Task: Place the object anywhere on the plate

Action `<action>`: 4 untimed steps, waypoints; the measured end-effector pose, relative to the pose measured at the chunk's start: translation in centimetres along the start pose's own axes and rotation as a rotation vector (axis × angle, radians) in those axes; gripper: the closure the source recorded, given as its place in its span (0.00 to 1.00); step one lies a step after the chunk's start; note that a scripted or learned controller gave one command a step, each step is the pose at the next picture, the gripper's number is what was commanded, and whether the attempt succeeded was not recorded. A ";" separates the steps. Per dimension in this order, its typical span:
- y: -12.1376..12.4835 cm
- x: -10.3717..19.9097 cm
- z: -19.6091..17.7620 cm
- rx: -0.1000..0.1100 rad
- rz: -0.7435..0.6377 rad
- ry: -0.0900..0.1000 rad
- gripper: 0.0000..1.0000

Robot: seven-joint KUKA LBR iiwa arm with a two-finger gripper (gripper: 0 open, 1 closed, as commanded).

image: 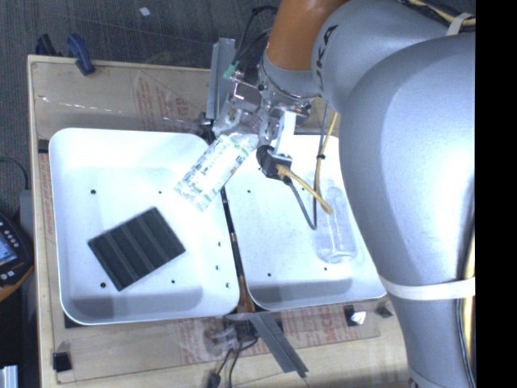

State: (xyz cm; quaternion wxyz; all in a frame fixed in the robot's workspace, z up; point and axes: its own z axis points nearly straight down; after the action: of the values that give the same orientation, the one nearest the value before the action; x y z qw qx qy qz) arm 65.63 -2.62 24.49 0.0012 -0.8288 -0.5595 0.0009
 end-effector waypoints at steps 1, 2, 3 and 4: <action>0.6 -1.4 -1.6 0.000 0.046 0.000 1.00; -0.4 1.0 -3.2 0.000 0.086 -0.001 1.00; -0.5 1.1 -4.0 0.003 0.077 -0.002 1.00; 0.6 -1.8 -3.5 0.003 0.125 -0.002 1.00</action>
State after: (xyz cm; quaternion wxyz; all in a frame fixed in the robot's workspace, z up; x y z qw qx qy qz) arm 65.58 -4.49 28.04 0.0019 -0.8621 -0.5068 0.0029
